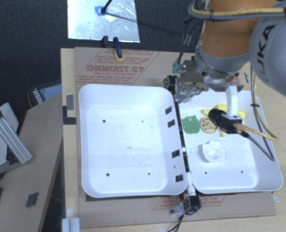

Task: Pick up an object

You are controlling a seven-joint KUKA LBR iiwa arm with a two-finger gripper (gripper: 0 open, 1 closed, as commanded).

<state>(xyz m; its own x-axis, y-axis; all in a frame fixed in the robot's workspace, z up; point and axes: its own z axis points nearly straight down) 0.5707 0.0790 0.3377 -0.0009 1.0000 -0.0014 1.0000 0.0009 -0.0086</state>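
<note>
The right bin holds a green flat piece, a round tan cookie with dark specks, a yellow object partly hidden behind the robot's hardware, and a white cup-like piece. My gripper hangs over the far left corner of the right bin, just behind the green piece and close to the divider between the bins. Nothing is visible in its grasp.
The left bin lies beside the right one, joined by black clips along the divider. Cardboard underlies both bins, with a clamp at its back edge. A shiny metal sheet lies behind.
</note>
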